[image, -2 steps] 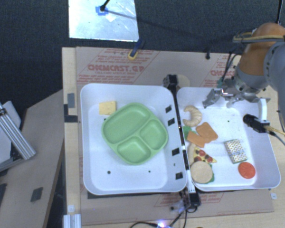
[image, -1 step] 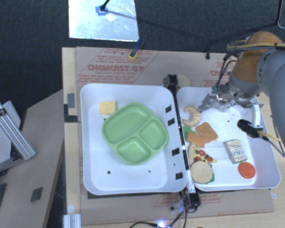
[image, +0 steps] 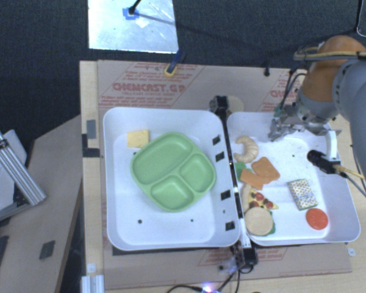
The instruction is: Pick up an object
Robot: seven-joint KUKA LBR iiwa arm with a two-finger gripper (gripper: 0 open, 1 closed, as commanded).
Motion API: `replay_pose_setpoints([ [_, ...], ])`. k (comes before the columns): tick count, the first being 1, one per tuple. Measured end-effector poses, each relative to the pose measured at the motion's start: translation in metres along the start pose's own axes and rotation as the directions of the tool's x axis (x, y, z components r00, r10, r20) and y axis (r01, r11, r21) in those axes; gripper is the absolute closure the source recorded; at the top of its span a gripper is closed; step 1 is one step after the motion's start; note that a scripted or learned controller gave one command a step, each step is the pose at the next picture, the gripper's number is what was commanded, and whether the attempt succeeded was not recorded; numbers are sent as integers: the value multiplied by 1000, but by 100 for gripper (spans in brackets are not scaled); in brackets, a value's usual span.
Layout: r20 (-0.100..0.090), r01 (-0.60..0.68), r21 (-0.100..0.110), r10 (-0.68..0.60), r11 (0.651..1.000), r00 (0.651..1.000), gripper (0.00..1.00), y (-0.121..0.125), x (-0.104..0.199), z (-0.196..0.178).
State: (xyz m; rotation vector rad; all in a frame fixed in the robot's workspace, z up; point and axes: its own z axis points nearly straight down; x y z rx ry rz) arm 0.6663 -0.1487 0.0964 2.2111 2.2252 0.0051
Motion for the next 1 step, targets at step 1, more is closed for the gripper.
replay_pose_setpoints([
  [1, 0, -5, 0, 5, 1000, 1000, 100, 2, -6, -46],
])
